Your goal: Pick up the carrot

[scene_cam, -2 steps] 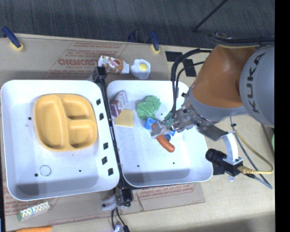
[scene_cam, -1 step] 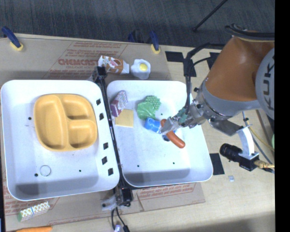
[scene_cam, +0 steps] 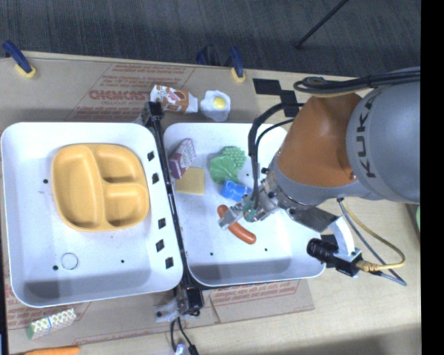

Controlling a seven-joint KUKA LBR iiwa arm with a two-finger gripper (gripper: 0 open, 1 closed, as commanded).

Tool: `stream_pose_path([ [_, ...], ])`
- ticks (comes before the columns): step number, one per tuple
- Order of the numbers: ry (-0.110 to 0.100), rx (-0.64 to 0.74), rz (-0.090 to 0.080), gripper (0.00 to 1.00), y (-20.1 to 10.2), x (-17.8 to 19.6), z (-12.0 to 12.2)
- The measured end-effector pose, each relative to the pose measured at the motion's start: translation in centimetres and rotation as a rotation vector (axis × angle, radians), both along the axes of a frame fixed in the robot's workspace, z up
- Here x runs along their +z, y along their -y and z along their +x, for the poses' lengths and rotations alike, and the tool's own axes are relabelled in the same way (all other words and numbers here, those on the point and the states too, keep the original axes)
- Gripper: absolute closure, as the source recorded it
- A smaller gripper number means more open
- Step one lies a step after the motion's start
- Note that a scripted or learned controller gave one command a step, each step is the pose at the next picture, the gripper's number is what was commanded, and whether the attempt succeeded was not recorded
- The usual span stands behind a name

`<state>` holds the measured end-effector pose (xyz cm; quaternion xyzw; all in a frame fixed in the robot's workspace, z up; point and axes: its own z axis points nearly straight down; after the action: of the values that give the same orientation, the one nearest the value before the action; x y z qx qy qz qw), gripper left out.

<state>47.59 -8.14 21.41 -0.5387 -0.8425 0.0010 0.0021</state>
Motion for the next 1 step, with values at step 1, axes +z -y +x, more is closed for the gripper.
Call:
stream_pose_path([
  [1,0.003,0.094,0.0,1.0,-0.91,2.88,5.03],
])
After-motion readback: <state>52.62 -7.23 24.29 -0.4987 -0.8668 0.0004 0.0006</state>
